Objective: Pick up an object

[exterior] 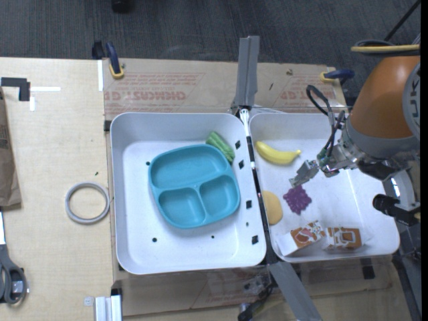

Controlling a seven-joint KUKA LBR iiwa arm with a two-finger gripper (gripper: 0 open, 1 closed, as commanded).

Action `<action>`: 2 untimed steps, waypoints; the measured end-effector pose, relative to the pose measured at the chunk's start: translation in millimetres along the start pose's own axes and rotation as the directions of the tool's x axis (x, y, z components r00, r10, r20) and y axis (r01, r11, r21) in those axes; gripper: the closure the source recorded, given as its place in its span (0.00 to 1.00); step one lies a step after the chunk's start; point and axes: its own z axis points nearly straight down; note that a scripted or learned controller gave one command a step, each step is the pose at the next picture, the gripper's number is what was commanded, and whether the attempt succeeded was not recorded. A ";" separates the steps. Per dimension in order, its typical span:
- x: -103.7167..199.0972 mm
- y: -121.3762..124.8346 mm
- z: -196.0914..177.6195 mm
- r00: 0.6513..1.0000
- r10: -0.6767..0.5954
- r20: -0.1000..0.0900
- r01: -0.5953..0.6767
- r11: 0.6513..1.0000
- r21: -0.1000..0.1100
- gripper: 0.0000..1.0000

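Note:
My gripper point(304, 173) hangs over the right bin point(374, 139), just above and to the right of a purple bunch of grapes point(297, 198). A yellow banana point(277, 154) lies up and to the left of it near the bin's back. A tan round piece point(271, 207) rests against the left wall. A small printed carton point(326, 237) lies along the front wall. Nothing shows between the fingers.
The left bin point(127, 199) holds a blue divided plate point(193, 185) with a green item point(221, 146) at its back edge. A grey ring point(87, 202) and scissors point(12, 283) lie on the bench to the left. A metal bar point(246, 72) stands between the bins.

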 end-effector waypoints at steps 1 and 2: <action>1.9 -49.1 100.7 0.972 0.236 -0.002 -0.236 0.972 0.003 0.00; 10.8 -53.6 100.8 0.970 0.245 -0.002 -0.245 0.970 0.003 0.00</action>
